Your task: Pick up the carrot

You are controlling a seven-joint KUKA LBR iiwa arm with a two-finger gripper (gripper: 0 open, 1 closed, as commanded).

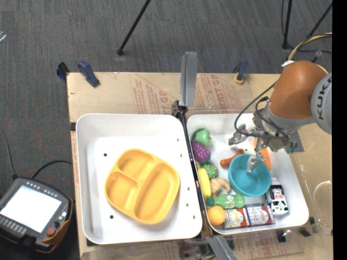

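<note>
An orange piece that looks like the carrot (265, 157) lies in the right bin (295, 169), against the upper right rim of a teal bowl (249, 181). It is partly hidden by my gripper (255, 159), which hangs low over the bowl's upper rim, just left of the orange piece and very close to it. I cannot make out whether anything is held. The arm's orange band (295, 88) sits above the bin's upper right corner.
Left of the bowl lie a red-orange stick (232, 159), purple grapes (200, 151), a green pear (202, 136), corn (204, 181) and a green bottle (227, 201). An orange fruit (216, 215) and small cartons (259, 215) line the front. A yellow divided plate (142, 184) sits in the left bin (92, 140).
</note>
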